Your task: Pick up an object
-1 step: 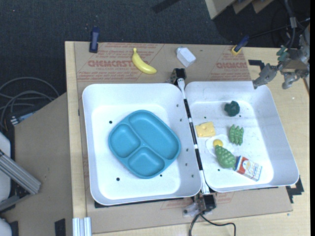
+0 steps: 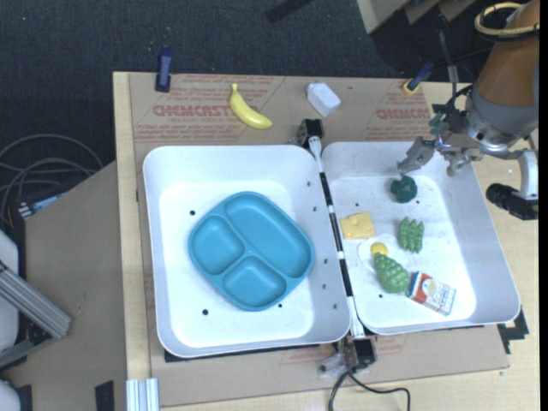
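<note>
I see my gripper up at the far side of the right bin. Its fingers are spread open and hold nothing. A dark green round toy sits in the bin, just below one finger. Nearer to me lie a yellow cheese block, two bumpy green toys and a small carton. The left bin holds a blue tray. A banana lies on the bench behind.

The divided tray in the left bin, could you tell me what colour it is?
Blue, plain and unpatterned: the divided tray shows clearly in the camera view.
</note>
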